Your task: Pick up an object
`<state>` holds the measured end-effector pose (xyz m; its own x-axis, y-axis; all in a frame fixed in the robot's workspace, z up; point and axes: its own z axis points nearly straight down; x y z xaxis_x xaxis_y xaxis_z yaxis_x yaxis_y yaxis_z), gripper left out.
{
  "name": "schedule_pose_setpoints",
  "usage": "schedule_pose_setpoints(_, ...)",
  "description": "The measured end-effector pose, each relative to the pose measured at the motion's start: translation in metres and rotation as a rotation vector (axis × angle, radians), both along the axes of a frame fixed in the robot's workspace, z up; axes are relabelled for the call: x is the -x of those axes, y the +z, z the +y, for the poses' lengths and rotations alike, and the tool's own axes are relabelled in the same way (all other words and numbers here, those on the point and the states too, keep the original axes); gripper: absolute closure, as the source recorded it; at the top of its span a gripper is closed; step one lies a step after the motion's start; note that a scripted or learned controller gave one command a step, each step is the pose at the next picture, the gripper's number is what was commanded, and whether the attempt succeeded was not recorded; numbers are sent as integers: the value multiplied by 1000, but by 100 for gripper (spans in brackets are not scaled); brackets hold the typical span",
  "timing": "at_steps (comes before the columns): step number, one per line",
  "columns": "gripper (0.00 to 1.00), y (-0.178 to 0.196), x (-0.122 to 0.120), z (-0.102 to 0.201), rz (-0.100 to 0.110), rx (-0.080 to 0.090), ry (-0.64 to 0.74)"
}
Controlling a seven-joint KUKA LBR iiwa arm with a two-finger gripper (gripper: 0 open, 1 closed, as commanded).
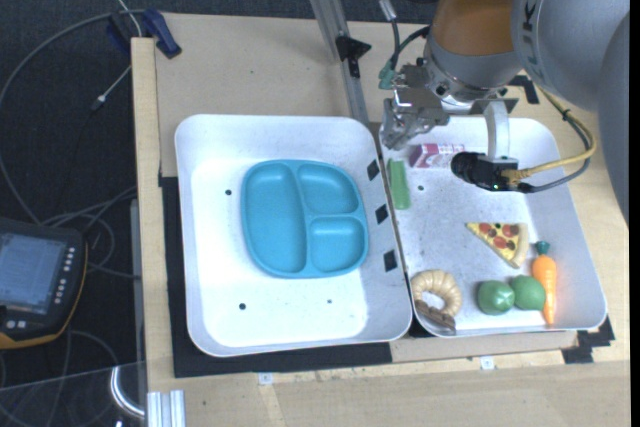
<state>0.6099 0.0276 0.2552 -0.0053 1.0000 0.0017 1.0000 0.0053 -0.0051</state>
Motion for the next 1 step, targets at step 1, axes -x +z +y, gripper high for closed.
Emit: schedule_pose_setpoints(1,100,3,-9,52,-7,0,1)
